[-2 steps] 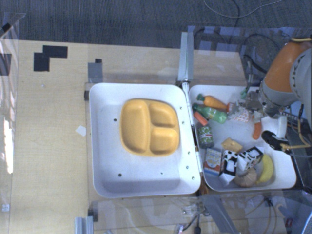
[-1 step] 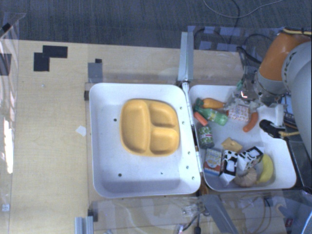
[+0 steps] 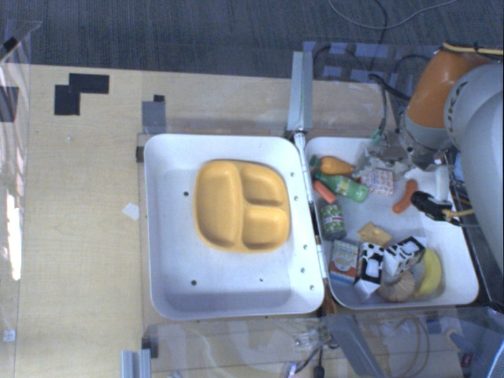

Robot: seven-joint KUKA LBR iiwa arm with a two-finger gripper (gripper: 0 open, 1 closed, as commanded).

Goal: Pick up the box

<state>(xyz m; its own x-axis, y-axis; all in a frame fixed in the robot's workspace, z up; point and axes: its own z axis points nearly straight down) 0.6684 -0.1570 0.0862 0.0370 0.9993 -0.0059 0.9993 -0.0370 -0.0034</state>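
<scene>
Closing cleanly on the box calls for a straight, centred descent. In the camera view the gripper (image 3: 387,154) hangs in the far part of the right bin (image 3: 466,291), and the pale patterned box (image 3: 379,181) lies just on its near side, partly under it. This looks like the approach step, with the box not yet lifted. Whether the gripper is open or closed cannot be told, because the wrist hides its tip.

The box is crowded. A green bottle (image 3: 344,186) touches or nearly touches the box's left edge, left of the gripper. An orange sausage-shaped piece (image 3: 404,197) lies near the box on the gripper's near right. The grip should therefore probably go across the box's free sides and should not push into the bottle. A shallow pinch on a flat carton could slip.

The right bin also holds several other things:
- An orange-yellow vegetable (image 3: 336,165) to the gripper's left.
- A carrot-like piece (image 3: 323,191) beside the bottle.
- A dark can (image 3: 332,220) nearer the camera.
- A yellow wedge (image 3: 375,232).
- A blue carton (image 3: 343,258), a black-and-white carton (image 3: 382,260) and a banana (image 3: 430,272), all well apart from the gripper at the near wall.

The left bin (image 3: 157,235) holds one yellow divided tray (image 3: 240,205), far to the gripper's left.
</scene>
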